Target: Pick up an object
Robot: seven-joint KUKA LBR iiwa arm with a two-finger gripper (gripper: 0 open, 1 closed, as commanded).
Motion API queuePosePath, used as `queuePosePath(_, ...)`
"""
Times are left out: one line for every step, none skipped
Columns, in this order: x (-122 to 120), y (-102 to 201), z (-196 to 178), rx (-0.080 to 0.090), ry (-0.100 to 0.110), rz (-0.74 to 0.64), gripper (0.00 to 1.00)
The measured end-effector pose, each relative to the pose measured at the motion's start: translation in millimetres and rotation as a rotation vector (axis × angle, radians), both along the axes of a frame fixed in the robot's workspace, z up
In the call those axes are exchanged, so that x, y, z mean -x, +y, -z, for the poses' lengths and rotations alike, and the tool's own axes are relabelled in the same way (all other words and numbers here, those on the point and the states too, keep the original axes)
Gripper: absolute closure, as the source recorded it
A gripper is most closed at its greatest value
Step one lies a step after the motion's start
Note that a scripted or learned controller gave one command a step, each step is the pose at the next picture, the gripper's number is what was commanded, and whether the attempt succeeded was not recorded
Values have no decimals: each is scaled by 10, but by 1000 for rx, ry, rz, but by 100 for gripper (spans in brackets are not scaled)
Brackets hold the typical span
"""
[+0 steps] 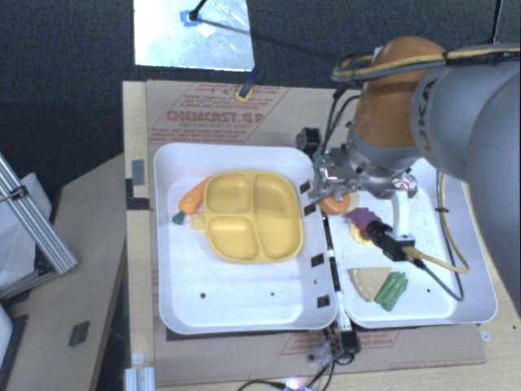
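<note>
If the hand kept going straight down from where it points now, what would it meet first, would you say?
Most likely the round orange piece in the right-hand white bin, directly beneath the hand; depth is unclear.

You get bright, even overhead light; the bins point(244, 316) read near blown-out white with only soft shadows. A shiny sheet point(194, 23) at upper left glares. The arm point(456, 96) at upper right looks soft; the whole frame is slightly grainy

Small orange round object point(335, 203) lies at the right bin's point(456, 296) left edge.
</note>
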State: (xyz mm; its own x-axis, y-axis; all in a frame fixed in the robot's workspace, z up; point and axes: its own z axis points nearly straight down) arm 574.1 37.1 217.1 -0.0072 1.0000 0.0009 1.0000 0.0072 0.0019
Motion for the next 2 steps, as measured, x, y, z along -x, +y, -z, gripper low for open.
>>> queuePosePath(-23,-8,-35,0,0,1,100)
queuePosePath(11,-28,-162,0,0,2,100)
